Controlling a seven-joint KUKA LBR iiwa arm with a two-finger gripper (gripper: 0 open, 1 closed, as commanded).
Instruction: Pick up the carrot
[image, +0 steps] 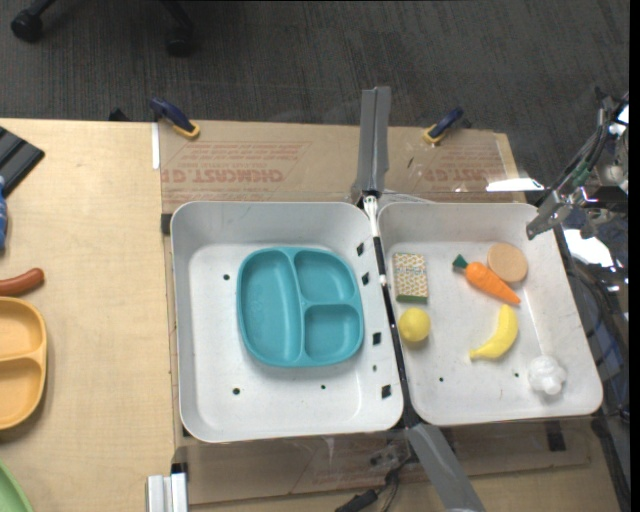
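Note:
The carrot (491, 282) is orange with a small green top and lies in the right bin (440, 390), in its upper right part, green end pointing up-left. A tan round disc (508, 263) touches its upper side. My gripper (548, 212) hangs at the right bin's upper right rim, above and to the right of the carrot and apart from it. Nothing shows held in it.
In the right bin also lie a sponge (410, 276), a lemon (414, 325), a banana (498, 334) and a small white object (546, 375). The left bin (200, 400) holds a teal divided plate (300, 305). An orange plate (18, 365) and a sausage (20, 281) sit far left.

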